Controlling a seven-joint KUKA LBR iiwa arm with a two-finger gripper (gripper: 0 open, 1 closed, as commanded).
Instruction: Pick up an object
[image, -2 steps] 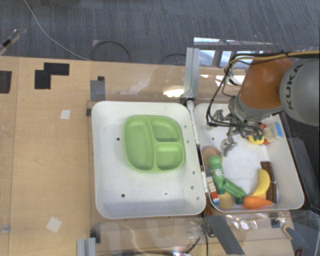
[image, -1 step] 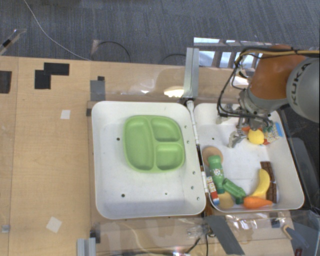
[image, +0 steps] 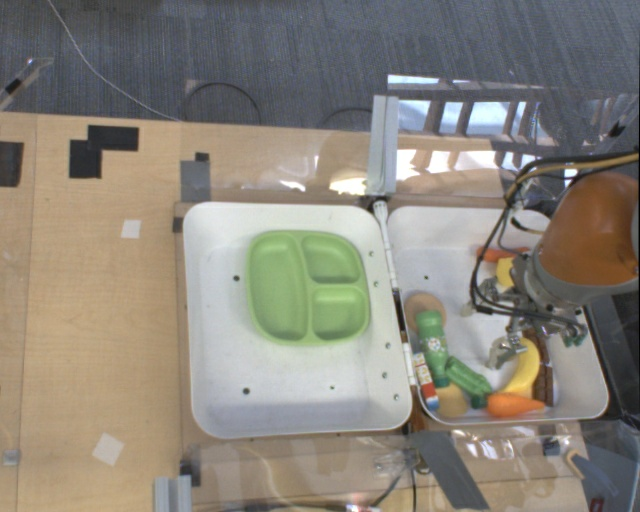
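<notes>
The right bin (image: 450, 240) holds a heap of toy foods along its front. A green bottle (image: 431, 338) lies beside a tan rounded piece (image: 424, 304). A green pickle-like piece (image: 468, 377) and an orange carrot (image: 516, 404) lie near the front wall. A yellow banana (image: 526, 371) rests next to the carrot. My gripper (image: 507, 349) hangs low over the banana's upper end, below the orange-banded wrist (image: 595, 235). Whether it touches the banana is unclear. A yellow and orange item (image: 500, 268) is partly hidden by the arm.
The left bin (image: 230, 390) holds a green divided plate (image: 307, 286). A metal divider (image: 393, 300) separates the two bins. Cables (image: 500, 225) loop off the wrist over the right bin. A metal frame (image: 460, 110) stands behind the bins.
</notes>
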